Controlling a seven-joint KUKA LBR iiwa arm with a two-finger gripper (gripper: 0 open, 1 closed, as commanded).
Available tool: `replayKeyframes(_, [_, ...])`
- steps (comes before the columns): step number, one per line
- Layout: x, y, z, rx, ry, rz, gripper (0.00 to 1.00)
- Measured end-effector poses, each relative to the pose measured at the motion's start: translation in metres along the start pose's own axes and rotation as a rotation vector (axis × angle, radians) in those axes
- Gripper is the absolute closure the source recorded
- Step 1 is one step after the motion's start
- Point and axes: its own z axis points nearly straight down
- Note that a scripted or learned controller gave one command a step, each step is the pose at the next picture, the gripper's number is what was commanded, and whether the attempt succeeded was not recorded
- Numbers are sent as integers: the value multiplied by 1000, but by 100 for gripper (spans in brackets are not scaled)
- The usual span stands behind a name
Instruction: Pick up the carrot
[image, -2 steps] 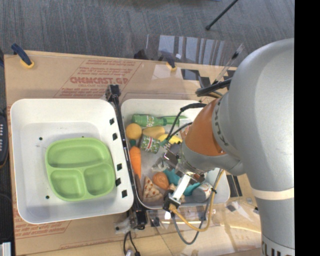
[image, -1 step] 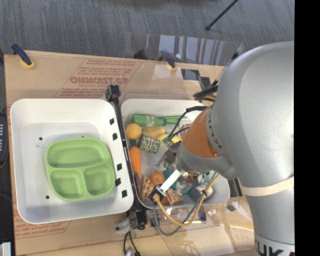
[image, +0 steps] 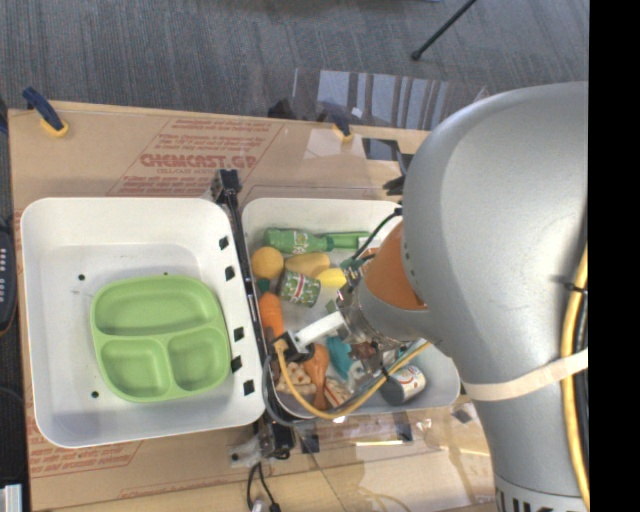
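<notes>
The carrot (image: 271, 313) is a short orange stick lying in the right bin (image: 300, 208), close to its left wall, just below a yellow lemon (image: 266, 262). My gripper (image: 338, 358) hangs low over the front middle of that bin, a little to the right of and in front of the carrot. The carrot lies free of it. The wrist and the big grey arm hide the bin's right half.
A green bottle (image: 296, 240), a green-labelled can (image: 299, 288) and a yellow banana-like piece (image: 308, 264) lie behind the gripper. A brown-orange toy (image: 317, 366) and other small items crowd the bin's front. The left bin (image: 60, 230) holds a green divided plate (image: 158, 336).
</notes>
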Motion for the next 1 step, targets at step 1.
replayKeyframes(1, [29, 3, 8, 27, -28, 5, 0])
